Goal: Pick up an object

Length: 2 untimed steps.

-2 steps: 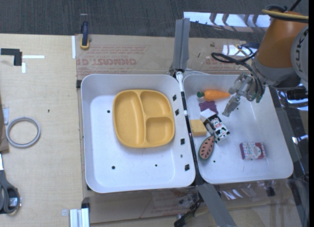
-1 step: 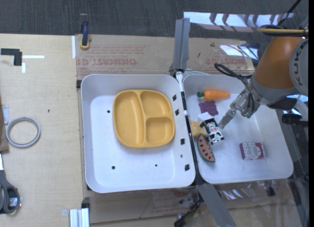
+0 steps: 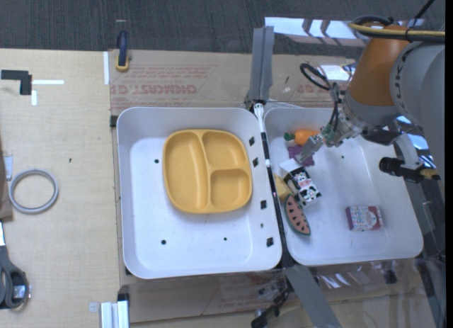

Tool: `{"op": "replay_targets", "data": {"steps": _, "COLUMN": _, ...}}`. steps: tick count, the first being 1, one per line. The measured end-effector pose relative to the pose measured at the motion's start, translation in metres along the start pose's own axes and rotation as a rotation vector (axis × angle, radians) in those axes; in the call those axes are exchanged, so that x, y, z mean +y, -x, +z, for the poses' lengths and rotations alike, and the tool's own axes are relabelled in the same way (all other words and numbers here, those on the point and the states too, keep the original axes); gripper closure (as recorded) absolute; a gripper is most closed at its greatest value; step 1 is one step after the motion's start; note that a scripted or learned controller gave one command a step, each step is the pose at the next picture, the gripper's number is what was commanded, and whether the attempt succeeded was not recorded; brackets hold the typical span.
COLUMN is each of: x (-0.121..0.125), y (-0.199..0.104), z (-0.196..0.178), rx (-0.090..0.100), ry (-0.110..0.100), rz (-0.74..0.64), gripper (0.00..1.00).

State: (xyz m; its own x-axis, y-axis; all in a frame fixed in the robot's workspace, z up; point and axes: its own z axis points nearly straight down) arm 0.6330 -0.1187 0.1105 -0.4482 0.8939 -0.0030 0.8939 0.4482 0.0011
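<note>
Bright, even light from overhead, and both white bins [image 3: 134, 199] gleam without blowing out. Shadows are soft and short; a faint one sits under the yellow plate [image 3: 207, 171]. Strong glare flashes off the shiny surface [image 3: 318, 30] at top right. The bench [image 3: 64, 128] is in good focus, while the arm [image 3: 403, 71], close to the lens, looks slightly soft. The dark floor [image 3: 141, 1] shows fine grain.

My right bin [image 3: 396, 249] holds a watermelon slice toy [image 3: 297, 217], black-and-white cow [image 3: 304, 185], orange carrot [image 3: 304, 136] and red-white packet [image 3: 364, 217].
</note>
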Motion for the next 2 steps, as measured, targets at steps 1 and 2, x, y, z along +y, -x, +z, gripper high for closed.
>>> {"op": "replay_targets", "data": {"steps": 1, "x": -0.030, "y": -0.035, "z": 0.014, "rx": -0.002, "ry": 0.004, "rz": -0.453, "gripper": 0.00}}
{"op": "replay_targets", "data": {"steps": 2, "x": -0.084, "y": -0.070, "z": -0.014, "rx": 0.001, "ry": 0.000, "rz": -0.173, "gripper": 0.00}}
